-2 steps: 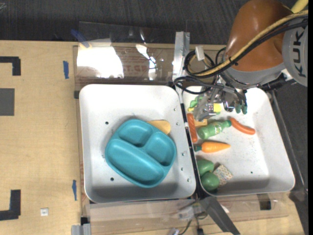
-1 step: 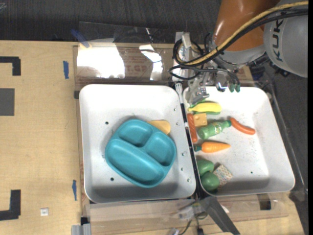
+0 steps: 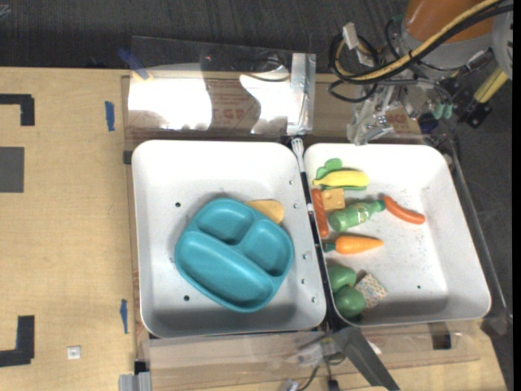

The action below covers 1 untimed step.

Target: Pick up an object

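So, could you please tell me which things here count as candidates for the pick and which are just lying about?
Candidates for the pick:
- banana
- green bottle
- carrot
- orange sausage
- green pepper
- teal divided plate

Just lying about:
- clear plastic sheet behind the bins
- blue tape marks on the bench
- cable bundle by the gripper

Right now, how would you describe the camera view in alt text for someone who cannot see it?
A robot arm's gripper hangs above the far edge of the right bin, which holds toy food: a banana, a carrot, a green bottle and a sausage. The left bin holds a blue divided plate.
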### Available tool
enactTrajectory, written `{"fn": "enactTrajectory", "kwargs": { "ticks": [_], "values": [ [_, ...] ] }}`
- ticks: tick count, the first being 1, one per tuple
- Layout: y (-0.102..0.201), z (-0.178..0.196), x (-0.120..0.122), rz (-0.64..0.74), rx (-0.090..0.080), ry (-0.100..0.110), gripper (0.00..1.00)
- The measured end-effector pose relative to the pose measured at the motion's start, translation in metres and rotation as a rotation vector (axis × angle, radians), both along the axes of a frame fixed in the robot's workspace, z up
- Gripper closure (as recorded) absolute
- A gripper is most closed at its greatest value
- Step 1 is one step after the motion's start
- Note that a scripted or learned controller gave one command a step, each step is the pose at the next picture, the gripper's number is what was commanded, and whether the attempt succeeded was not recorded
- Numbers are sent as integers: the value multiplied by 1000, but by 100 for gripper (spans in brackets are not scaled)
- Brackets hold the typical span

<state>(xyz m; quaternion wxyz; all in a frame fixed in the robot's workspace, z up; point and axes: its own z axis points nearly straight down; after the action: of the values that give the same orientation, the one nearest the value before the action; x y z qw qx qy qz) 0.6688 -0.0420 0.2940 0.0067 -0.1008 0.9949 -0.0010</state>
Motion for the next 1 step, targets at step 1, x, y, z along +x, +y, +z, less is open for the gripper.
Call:
{"fn": "enactTrajectory", "kwargs": {
  "ticks": [1],
  "values": [
    [85,-26,-1,34,4,10,100]
  ]
}}
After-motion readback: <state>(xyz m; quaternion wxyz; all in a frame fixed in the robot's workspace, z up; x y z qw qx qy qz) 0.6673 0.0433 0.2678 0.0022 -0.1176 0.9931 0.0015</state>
